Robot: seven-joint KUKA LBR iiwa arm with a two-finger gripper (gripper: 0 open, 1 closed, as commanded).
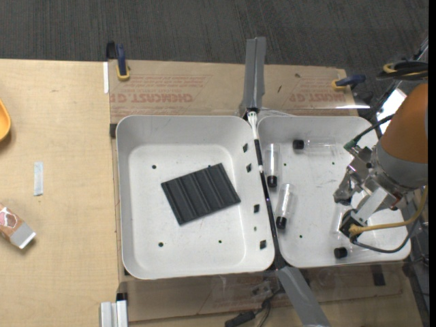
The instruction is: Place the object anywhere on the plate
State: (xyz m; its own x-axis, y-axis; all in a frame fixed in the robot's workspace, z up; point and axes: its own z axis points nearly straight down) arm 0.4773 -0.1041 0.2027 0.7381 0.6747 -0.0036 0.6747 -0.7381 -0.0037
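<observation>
The grey arm [409,148], orange-banded above the wrist, reaches in from the right and bends down over the right side of the right shallow white bin [306,256]. Its wrist tips toward the bin's floor, so the tool [346,195] hangs low there. Whether the tool is released or clenched cannot be told from this angle. Three clear plastic tubes with black caps lie on that bin's floor, all apart from the tool. The far tube [315,144] lies crosswise, its cap at the left end. The divider tube [270,163] lies just beside the wall between the bins, its long axis running far to near and its cap at the near end. The middle tube [283,204] lies just right of it, almost parallel, cap also nearward. A small black piece [339,253], perhaps a loose cap, sits near the front right. The dark grey ribbed rectangular plate [201,193] lies flat in the middle of the left shallow white bin [133,251] on the pale worktop [61,114]. It is skewed, its long axis rising from lower left to upper right, well apart from the tubes.
</observation>
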